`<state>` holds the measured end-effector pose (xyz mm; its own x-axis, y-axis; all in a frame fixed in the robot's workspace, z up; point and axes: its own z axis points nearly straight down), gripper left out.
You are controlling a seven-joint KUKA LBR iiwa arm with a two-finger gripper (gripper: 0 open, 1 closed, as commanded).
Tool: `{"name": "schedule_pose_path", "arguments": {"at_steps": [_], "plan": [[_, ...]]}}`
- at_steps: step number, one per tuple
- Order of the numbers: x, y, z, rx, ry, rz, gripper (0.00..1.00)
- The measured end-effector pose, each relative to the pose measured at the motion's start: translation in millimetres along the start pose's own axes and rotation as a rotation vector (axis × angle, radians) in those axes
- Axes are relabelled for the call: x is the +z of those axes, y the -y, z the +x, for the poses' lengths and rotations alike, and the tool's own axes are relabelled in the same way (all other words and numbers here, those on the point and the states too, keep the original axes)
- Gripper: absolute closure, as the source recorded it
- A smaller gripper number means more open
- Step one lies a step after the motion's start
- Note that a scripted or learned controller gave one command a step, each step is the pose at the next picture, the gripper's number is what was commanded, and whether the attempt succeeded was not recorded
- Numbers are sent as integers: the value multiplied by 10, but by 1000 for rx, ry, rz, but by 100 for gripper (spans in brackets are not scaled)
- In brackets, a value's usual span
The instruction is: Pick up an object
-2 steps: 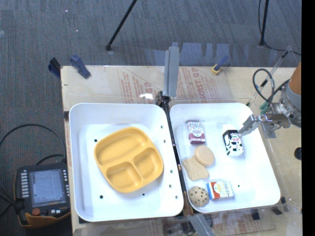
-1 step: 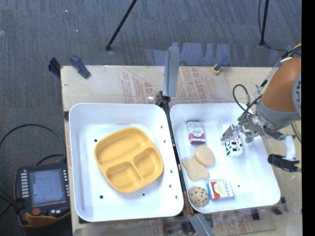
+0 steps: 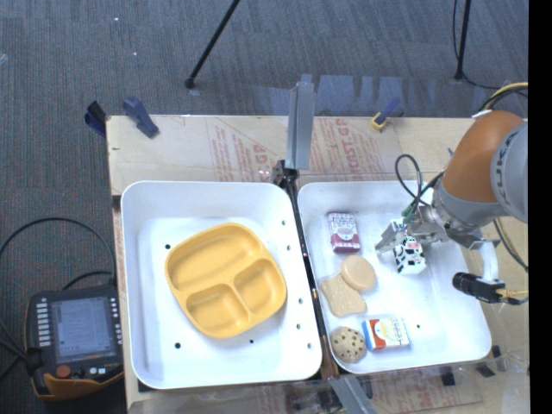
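Note:
My gripper (image 3: 398,238) hangs low over the right bin (image 3: 448,335), in its upper right part. A small black-and-white cow toy (image 3: 411,256) sits right at the gripper's tip, touching or nearly touching it. The grey wrist hides how the two meet. Elsewhere in the right bin lie a dark pink box (image 3: 343,231), a round beige disc (image 3: 359,273), a slice of toast (image 3: 341,297), a chocolate-chip cookie (image 3: 348,343) and a small white box with orange and blue print (image 3: 385,332).
The left bin (image 3: 142,231) holds a yellow divided plate (image 3: 225,279). A grey upright post (image 3: 301,128) stands behind the seam between the bins. A black cable (image 3: 407,172) loops off the arm above the right bin. A teach pendant (image 3: 73,330) lies on the floor at left.

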<state>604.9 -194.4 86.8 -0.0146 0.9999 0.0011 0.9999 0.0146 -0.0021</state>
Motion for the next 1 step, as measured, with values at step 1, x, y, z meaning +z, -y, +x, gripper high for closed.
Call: {"name": "schedule_pose_path", "arguments": {"at_steps": [1], "plan": [[-97,-5,-3,1,-1,0,100]]}}
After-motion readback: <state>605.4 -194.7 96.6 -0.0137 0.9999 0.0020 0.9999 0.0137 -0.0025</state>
